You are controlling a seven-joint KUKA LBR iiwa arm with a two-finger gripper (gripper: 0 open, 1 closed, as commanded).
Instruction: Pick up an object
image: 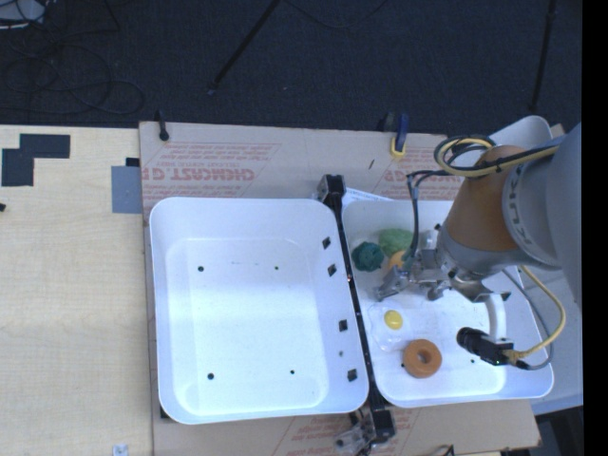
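- We see the gripper [397,278] low inside the right bin [532,385], metal fingers pointing left; whether they are parted or closed we cannot tell.
- Just left of it: a dark teal lump [367,255], rounded, matte, no clear long axis, touching a lighter green lump [394,240].
- Below: a small yellow ball [392,320], smooth, round.
- Further down: an orange-brown ring [422,357], doughnut-shaped, lying flat, hole facing up.
- The left bin [166,255] is glossy white plastic, rounded corners.
- Both bins sit on printed cardboard [237,164].
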